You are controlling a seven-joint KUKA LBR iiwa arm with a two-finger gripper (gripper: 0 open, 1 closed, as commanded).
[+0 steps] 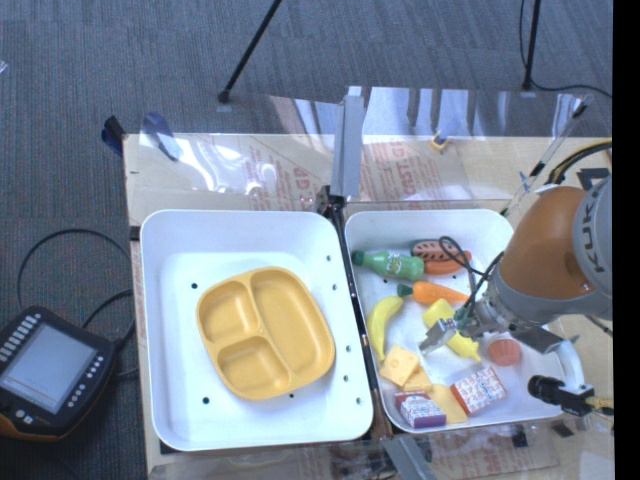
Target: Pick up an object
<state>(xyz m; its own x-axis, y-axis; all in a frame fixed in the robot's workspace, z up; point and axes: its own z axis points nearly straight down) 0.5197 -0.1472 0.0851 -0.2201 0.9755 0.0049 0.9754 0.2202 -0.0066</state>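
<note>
**Gripper low in the right bin, among the toy food**

We see the arm (pixel 560 258) reaching in from the right, its orange band above the wrist, with the gripper (pixel 447 330) down in the right bin (pixel 490 218). Its metal tip sits over the yellow pieces near the bin's middle, just beside a small yellow block (pixel 437 313) and touching or nearly touching a second yellow piece (pixel 462 346). We cannot tell how the gripper is set, nor whether anything is caught in it; the view is too small and the wrist crowds it.

Counting the right bin, we find one green bottle (pixel 392 263), one dark red-and-black item (pixel 438 255) behind it, one orange carrot (pixel 438 292), one yellow banana (pixel 384 320), one wedge of cheese (pixel 401 365), one red round piece (pixel 505 352), and two small printed boxes: one (pixel 478 390) nearer the arm, the other (pixel 420 409) at the front wall. The yellow pieces by the gripper number two as far as we can make out.

The left bin (pixel 160 268) holds one yellow divided plate (pixel 265 332) with three compartments, lying flat and tilted a little in the bin.

Off the bench to the left, one handheld controller (pixel 45 368) with a screen lies on the carpet.
</note>
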